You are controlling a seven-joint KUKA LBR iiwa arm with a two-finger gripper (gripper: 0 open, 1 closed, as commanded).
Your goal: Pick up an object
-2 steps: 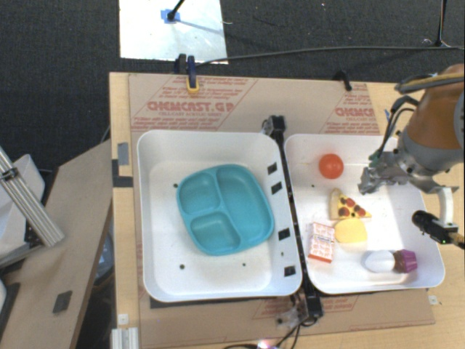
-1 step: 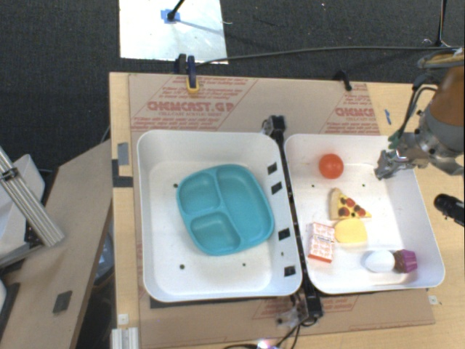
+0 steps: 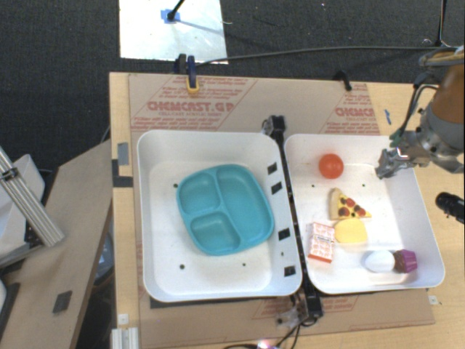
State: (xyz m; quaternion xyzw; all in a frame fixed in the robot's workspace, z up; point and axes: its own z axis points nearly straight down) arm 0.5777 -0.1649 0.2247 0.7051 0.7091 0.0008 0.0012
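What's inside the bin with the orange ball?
The right bin also holds a pizza slice, yellow piece, small carton, white egg and purple thing, partly hidden behind the egg.

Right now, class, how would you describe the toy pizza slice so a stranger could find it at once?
Look in the right bin, the one holding small toys, not the left bin with the blue tray. The pizza slice lies mid-bin, below the orange ball and above the yellow piece. It alone is a wedge with dark red toppings.
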